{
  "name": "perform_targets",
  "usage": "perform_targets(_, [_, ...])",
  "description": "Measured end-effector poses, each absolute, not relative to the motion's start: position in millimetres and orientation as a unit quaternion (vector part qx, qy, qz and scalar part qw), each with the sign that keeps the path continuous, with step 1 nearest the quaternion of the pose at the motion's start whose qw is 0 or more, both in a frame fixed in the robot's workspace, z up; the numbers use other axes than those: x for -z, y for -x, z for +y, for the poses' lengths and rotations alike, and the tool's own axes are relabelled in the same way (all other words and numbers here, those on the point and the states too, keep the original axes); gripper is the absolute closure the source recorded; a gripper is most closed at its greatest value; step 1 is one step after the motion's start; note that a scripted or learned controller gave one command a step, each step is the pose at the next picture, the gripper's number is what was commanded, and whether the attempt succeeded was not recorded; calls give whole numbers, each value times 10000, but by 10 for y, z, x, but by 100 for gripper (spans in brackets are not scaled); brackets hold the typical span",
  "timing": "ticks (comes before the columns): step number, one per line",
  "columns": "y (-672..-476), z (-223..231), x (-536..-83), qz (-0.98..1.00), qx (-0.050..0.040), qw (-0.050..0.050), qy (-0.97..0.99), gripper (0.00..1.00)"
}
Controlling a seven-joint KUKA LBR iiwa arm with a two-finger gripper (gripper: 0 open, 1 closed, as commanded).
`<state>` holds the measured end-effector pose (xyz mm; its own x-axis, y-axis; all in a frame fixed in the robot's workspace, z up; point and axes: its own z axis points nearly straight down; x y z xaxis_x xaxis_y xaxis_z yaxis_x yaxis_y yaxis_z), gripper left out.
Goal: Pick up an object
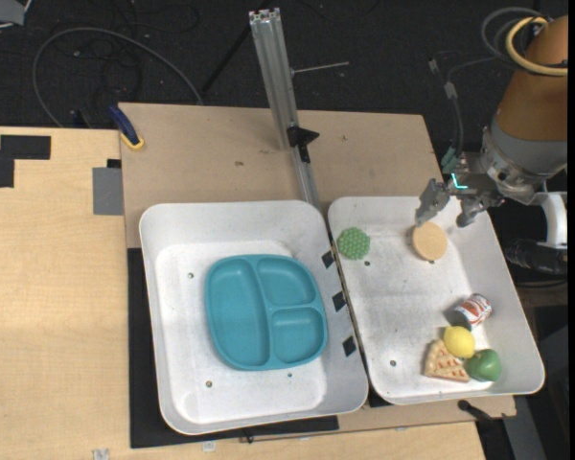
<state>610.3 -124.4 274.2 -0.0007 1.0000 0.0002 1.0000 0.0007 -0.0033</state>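
While the grey arm [532, 113] reached in from the right, its pincer [450, 202] hung with fingers spread apart and nothing between them, just above a tan round disc [429, 242] near the far edge of the right bin [402, 353]. A green ball [354, 244] lay at that bin's left side; a lemon [459, 341], waffle wedge [445, 364] and red-and-white can [472, 310] clustered at its near corner. A teal divided plate [265, 310] sat in the left bin [172, 353].

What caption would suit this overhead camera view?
Gripper open above a tan round piece in the right bin; teal plate in the left.
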Motion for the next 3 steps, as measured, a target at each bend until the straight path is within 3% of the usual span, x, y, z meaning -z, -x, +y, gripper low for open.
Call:
perform_targets(1, [-6107, -1244, -2752, -7074, -4, 4, 7068, 0])
perform_targets(3, [-6109, -1143, -1481, -7072, -28, 38, 7070, 0])
